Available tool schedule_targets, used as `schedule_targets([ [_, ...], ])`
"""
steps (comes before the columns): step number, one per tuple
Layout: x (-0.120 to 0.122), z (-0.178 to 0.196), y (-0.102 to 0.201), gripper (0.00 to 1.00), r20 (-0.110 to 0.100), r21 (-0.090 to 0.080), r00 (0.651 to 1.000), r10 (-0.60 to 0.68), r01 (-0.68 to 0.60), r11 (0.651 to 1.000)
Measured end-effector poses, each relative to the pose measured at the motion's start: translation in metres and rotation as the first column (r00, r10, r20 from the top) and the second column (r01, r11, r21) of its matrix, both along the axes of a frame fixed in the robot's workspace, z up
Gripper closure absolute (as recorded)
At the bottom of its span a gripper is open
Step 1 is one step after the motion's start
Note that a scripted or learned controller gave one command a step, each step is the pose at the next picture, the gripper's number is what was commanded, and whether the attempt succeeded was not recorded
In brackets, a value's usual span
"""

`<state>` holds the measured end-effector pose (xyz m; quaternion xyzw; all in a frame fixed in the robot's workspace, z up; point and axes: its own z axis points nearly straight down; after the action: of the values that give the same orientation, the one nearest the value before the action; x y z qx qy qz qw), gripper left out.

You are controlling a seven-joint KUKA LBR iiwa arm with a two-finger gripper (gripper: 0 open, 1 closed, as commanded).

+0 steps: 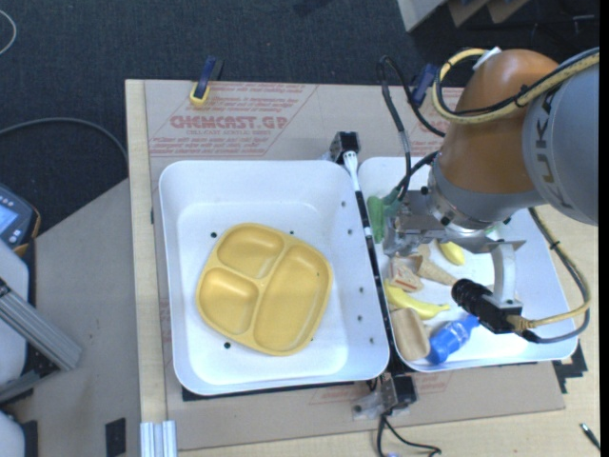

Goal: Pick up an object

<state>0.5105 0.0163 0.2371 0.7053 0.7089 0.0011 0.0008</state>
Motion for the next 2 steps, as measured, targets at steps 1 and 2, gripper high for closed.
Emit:
schedule_targets([
  [1, -0.0006, -0.0234, 0.0445, 1.00, -0.008, 0.001, 1.000, -0.002, 0.002, 1.000],
  [2, -0.0049, -0.0213, 0.0391, 1.00, -0.006, 0.000, 1.000, -0.005, 0.005, 1.000],
])
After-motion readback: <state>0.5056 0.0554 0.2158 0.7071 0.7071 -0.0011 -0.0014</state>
